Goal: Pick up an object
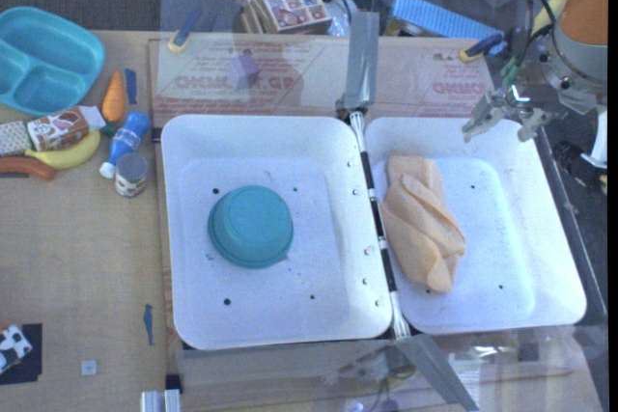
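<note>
A teal bowl (pixel 251 226) lies upside down in the middle of the left bin (pixel 193 150). A folded tan cloth (pixel 421 220) lies along the left side of the right bin (pixel 541 236). My gripper (pixel 502 119) hangs over the far right corner of the right bin, well to the right of and beyond the cloth. Its fingers (pixel 480 121) are spread apart, open, with nothing between them.
Left of the bins the bench holds a blue divided plate (pixel 43 63), a toy carrot (pixel 115 96), a banana (pixel 63 152), a small bottle (pixel 126 138) and a can (pixel 131 175). Boxes (pixel 288 3) and cables lie beyond the bins.
</note>
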Motion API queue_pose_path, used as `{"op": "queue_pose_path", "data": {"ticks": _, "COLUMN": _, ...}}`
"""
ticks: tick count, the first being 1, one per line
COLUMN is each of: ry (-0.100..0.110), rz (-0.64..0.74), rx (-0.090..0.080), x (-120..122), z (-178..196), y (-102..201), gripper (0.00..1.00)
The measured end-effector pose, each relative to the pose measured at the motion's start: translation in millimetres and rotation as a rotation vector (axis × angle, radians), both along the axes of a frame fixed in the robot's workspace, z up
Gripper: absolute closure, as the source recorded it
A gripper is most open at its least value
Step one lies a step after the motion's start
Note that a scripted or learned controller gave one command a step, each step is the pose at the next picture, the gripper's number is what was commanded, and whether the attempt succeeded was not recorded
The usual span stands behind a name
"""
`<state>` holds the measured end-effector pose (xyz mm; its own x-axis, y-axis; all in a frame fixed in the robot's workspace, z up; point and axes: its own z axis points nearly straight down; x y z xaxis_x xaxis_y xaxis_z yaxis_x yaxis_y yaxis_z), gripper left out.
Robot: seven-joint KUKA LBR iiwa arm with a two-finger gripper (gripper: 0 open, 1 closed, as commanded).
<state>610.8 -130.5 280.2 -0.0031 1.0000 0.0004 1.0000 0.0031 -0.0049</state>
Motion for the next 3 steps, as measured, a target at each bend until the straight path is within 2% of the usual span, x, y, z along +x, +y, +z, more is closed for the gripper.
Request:
{"op": "queue_pose_path", "data": {"ticks": 1, "ry": -0.001, "rz": 0.155, "rx": 0.001, "x": -38, "z": -91, "y": 46, "gripper": 0.0}}
{"op": "queue_pose_path", "data": {"ticks": 2, "ry": -0.015, "rz": 0.212, "rx": 0.0, "x": -49, "z": -192, "y": 7, "gripper": 0.0}}
{"op": "queue_pose_path", "data": {"ticks": 3, "ry": -0.017, "rz": 0.207, "rx": 0.0, "x": -48, "z": -184, "y": 5, "gripper": 1.0}}
